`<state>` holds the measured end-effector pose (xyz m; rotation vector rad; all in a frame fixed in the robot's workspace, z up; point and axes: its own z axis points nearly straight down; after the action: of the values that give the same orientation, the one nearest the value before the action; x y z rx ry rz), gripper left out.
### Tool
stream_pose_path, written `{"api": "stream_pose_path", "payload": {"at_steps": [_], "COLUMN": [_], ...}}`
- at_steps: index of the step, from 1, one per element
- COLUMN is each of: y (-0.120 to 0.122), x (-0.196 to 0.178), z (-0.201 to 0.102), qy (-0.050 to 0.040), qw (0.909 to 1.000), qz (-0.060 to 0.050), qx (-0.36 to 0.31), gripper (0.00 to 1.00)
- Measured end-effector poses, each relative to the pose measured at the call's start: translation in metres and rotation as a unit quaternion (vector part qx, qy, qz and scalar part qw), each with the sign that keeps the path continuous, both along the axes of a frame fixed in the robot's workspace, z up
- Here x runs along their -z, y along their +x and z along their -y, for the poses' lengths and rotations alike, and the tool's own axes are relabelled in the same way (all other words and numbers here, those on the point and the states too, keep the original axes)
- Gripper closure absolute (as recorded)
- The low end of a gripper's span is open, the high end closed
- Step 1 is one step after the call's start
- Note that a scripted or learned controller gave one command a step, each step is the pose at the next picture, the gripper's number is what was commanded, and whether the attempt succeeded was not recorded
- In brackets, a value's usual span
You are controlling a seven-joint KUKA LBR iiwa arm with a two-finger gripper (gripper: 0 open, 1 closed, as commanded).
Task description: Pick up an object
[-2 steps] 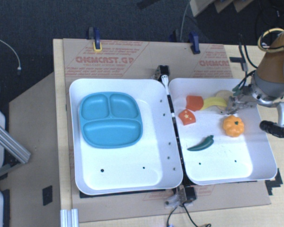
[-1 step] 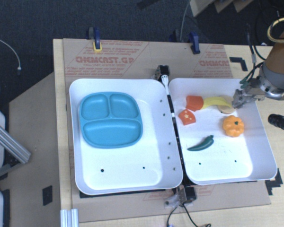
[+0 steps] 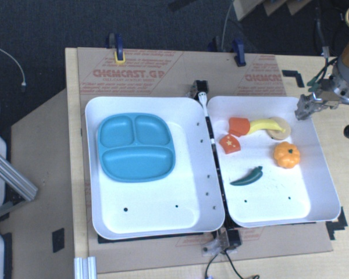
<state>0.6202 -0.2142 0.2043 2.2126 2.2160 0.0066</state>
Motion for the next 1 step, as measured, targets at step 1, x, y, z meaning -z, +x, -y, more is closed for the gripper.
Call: {"api": "stream_pose_path", "payload": {"at_steps": [1], "y": [0.0014], "x": [-0.0316], "z": [0.0004], "qy": [0.0005], "qw": [1.0000], "qz": [-0.001], "qx": [0.000], "gripper": [1.00]}}
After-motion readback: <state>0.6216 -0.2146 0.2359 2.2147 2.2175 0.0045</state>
